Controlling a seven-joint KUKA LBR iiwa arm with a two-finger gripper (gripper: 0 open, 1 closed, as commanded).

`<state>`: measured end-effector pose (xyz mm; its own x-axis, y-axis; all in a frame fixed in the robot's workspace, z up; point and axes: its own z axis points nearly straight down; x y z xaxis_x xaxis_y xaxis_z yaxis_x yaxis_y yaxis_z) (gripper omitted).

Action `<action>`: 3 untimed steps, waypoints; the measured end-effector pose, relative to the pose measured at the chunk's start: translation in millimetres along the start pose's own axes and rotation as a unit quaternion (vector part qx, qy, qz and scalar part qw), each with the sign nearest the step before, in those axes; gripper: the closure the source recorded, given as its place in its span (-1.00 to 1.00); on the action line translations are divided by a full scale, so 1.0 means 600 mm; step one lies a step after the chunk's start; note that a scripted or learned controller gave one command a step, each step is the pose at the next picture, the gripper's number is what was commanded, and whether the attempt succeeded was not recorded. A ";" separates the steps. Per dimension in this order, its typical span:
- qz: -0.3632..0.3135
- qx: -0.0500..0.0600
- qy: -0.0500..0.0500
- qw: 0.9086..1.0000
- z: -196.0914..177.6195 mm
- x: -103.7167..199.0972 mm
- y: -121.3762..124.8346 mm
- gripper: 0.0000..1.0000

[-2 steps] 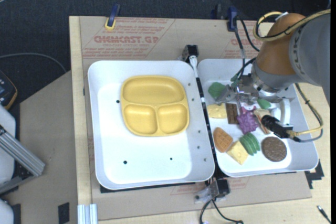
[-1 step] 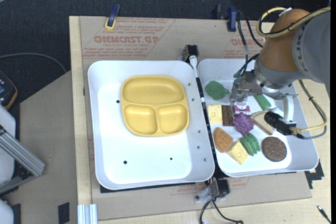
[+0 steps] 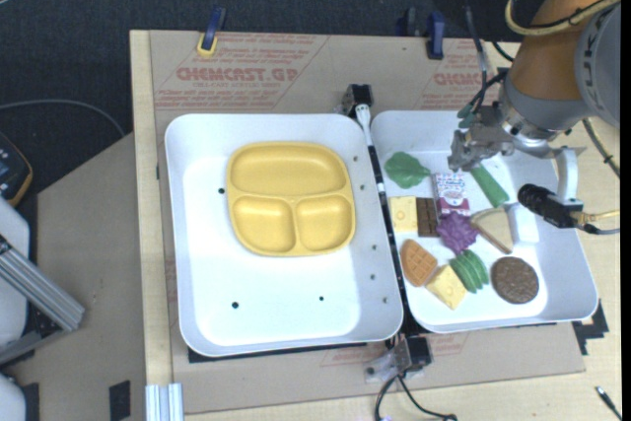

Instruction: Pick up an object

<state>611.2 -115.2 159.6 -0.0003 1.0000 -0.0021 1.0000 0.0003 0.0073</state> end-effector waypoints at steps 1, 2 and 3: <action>0.000 0.000 0.000 1.000 -0.077 0.004 -0.008 1.00; 0.000 0.001 0.000 1.000 -0.112 0.004 -0.006 1.00; -0.003 0.003 0.002 1.000 -0.127 0.094 -0.012 1.00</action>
<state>603.2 -58.8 235.8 -0.0063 1.0000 0.0027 1.0000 0.0063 0.0005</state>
